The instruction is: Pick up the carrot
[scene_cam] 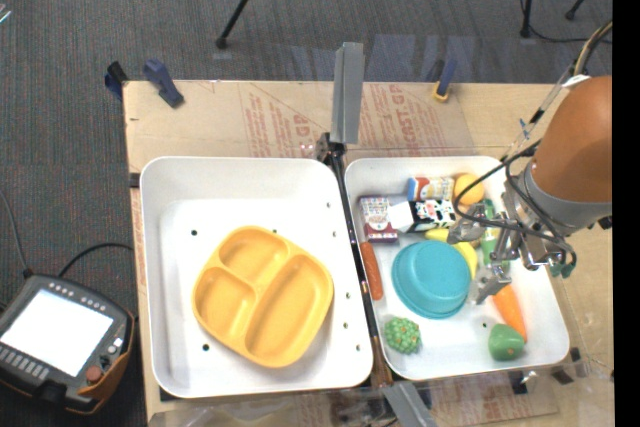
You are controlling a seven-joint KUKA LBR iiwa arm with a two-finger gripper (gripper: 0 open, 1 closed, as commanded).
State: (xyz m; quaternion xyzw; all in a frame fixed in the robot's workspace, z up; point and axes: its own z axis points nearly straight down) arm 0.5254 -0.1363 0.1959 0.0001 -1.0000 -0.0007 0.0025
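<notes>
Green toy [506, 342] sits beside the carrot [511, 309], which slants just below the tool [492, 283]; grip state unclear.

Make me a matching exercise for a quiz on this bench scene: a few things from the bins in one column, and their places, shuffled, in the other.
Things:
1. orange carrot
2. yellow plastic divided tray
3. turquoise round bowl
4. bumpy green ball

Places:
A. left bin, near its middle
B. right bin, near its front edge, just left of the bowl's front
C. right bin, right side, just below the gripper
D. right bin, near its middle

Pairs: 1-C, 2-A, 3-D, 4-B
</notes>
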